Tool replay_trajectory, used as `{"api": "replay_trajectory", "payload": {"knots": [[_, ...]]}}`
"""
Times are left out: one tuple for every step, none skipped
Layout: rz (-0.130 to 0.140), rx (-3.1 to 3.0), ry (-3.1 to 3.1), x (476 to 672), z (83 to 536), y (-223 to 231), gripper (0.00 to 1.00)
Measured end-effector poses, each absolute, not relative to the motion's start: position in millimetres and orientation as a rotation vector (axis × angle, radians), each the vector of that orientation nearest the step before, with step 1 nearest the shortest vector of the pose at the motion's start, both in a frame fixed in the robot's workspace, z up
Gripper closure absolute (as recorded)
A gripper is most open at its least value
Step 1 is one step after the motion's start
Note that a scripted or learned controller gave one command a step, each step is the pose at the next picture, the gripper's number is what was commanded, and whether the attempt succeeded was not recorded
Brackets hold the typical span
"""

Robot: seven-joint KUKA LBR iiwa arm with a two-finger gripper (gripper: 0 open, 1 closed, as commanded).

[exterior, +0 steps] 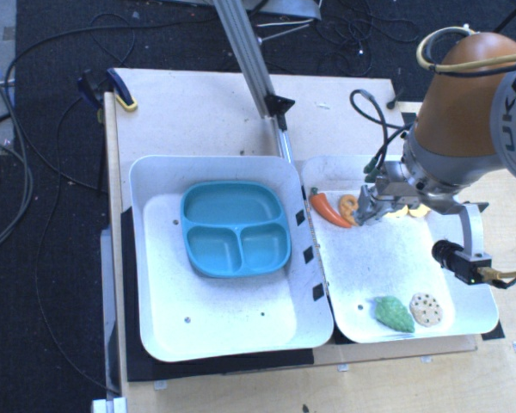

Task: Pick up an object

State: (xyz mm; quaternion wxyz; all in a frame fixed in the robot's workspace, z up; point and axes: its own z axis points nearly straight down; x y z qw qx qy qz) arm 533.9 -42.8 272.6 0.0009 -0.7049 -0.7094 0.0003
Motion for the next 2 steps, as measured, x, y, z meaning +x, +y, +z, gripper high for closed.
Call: {"api": "replay_trajectory", "payload": {"knots": [[0.002, -2.212, -2.227, 530.1, 252, 5, 1.00], [0.002, -2.213, -2.227, 514.3, 249, 53, 1.00]]}}
